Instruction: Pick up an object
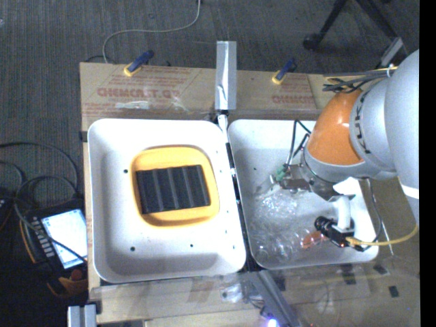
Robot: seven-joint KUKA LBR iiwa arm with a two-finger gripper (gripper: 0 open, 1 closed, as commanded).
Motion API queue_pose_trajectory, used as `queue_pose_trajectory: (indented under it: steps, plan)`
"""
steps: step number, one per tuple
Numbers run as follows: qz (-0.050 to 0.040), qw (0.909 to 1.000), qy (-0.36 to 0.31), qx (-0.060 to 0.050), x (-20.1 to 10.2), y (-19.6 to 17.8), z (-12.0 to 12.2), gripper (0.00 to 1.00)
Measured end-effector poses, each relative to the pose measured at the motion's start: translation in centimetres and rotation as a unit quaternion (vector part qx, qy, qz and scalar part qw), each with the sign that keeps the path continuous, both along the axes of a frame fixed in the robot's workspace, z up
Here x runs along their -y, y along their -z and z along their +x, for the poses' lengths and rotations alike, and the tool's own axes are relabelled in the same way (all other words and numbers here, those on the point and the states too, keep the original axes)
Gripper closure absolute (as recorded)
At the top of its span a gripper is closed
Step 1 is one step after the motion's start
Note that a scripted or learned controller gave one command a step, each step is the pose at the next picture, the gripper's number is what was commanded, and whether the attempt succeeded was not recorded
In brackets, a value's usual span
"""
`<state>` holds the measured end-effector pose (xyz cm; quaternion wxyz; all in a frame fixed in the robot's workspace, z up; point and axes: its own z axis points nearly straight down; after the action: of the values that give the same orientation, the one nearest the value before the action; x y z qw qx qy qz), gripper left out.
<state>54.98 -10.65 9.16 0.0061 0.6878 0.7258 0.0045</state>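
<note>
Plastic wrap (279, 206) in right bin (253, 148) | just below-left of end effector (291, 177) (grip state unreadable)

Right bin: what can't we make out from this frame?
- Gripper: the arm's wrist and orange band cover it in the camera view, so the state of its grasp is hidden.
- Clear crumpled plastic: transparent on the white right bin; outline and item count unclear.
- Small orange item: too small and blurred to identify.
- Green bit: mostly hidden by the gripper.
</note>
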Motion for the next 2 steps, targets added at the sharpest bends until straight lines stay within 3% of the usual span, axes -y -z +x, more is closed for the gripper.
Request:
queue_pose_trajectory:
  steps: [1,2]
  plan:
    - [0.0000,1.0000,0.000,0.003,0.0,-1.1,0.2,1.00]
    - [-0.0011,0.9989,-0.046,-0.007,-1.1,-20.7,3.7,1.00]
